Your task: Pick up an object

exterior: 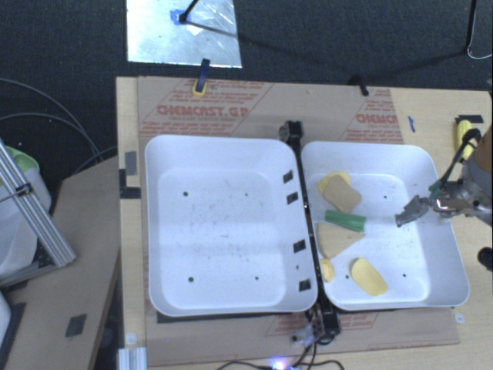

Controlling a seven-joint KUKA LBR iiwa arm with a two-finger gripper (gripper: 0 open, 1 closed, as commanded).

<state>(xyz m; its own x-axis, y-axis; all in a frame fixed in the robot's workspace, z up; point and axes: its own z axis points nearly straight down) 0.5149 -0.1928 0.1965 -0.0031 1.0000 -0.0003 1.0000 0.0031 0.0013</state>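
Pincer [407, 216] hovers over the right bin [431, 168] at right of frame, carrying nothing; how wide its tips stand, I can't tell. Green stick [345, 220] lies mid-bin, left of it, among the yellow pieces — likely the target.

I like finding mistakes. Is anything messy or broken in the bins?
Nothing stands out. The green stick, tan pieces and yellow piece lie loose in the right bin, unspilled.

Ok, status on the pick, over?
Gripper over the right bin, nothing between its fingers. Green cylinder nearest, lying among tan and yellow pieces. Path to it clear.
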